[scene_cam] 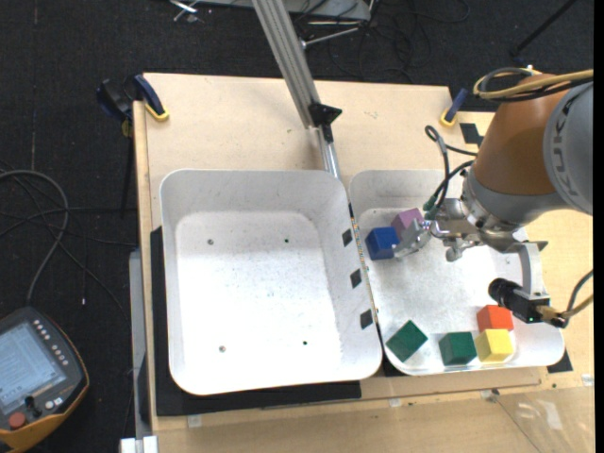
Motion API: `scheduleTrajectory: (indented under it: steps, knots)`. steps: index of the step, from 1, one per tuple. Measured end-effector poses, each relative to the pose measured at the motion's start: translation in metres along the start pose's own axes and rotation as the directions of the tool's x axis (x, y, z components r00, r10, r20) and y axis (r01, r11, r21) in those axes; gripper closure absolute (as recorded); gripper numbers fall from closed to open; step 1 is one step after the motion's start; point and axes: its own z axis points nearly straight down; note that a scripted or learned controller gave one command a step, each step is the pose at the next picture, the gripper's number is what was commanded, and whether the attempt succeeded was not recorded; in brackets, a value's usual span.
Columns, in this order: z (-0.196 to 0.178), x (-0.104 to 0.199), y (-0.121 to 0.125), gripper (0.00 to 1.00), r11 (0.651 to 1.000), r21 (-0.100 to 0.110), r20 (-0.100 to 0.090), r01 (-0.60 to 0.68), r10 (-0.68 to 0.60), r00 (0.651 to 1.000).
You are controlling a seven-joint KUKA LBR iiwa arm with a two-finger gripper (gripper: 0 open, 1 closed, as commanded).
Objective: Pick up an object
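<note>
In the right bin (528, 253) my gripper (416, 238) is low over the upper left corner, reaching in from the right. A purple block (410, 219) lies right against its tip, and a blue cube (380, 243) sits just to the left, touching or nearly touching the tip. The wrist hides how the gripper stands around them. Along the bin's front edge lie a dark green block (407, 339), a green cube (458, 348), a yellow cube (494, 346) and an orange-red cube (494, 317).
The left bin (179, 253) sits beside the right one, their rims meeting near the blue cube. A metal pole (288, 50) slants down to the bins' junction. Cables hang around the arm's wrist (444, 173). A teach pendant (33, 371) lies at the lower left.
</note>
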Motion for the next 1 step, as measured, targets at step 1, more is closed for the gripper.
scheduleTrajectory:
  steps: [1]
  knots:
    - [0.0521, -0.0558, 0.0644, 0.00, 1.000, -0.008, 0.005, -0.005, 0.005, 1.000]
